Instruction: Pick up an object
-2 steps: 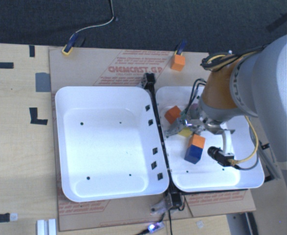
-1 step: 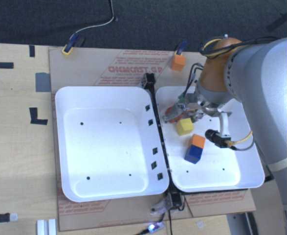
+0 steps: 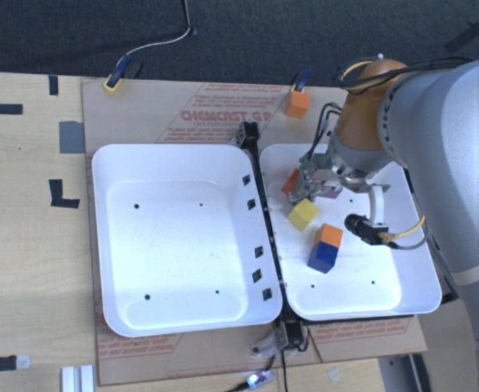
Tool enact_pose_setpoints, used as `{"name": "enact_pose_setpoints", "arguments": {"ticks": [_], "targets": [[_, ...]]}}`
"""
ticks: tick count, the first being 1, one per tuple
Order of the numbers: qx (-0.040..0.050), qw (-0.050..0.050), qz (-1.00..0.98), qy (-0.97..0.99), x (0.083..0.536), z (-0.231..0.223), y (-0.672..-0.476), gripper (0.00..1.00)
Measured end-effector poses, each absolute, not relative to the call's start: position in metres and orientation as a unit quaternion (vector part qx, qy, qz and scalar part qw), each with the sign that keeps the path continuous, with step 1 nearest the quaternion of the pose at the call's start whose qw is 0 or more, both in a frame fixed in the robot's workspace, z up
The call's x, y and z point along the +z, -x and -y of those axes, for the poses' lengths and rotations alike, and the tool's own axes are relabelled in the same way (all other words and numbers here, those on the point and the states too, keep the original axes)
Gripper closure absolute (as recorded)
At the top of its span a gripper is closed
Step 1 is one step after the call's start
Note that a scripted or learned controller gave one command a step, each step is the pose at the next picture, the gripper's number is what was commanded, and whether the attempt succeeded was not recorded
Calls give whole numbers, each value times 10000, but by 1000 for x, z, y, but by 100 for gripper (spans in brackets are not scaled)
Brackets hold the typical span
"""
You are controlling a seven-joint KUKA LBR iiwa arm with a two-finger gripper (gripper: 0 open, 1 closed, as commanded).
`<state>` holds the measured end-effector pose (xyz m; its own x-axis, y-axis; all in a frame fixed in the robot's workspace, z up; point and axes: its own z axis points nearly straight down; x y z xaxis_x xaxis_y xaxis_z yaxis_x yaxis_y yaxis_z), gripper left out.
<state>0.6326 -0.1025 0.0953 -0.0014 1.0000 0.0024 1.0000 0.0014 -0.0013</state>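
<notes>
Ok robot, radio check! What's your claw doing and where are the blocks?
Gripper low in right bin, beside red block. Yellow block just below it. Orange-and-blue block nearer bin's middle. Nothing blocking.

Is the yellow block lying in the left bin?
No, the yellow block lies in the right bin, just below the gripper, while the left bin holds no block.
</notes>
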Motion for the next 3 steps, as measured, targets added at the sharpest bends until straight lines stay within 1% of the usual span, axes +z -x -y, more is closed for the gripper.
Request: {"name": "enact_pose_setpoints", "arguments": {"ticks": [1, 2, 3], "targets": [[-24, 1, 7100, 7042, 190, 23, -585, 100], [4, 7, 7078, 7065, 184, 23, -591, 100], [6, 2, 7075, 7067, 184, 42, -590, 100]]}}
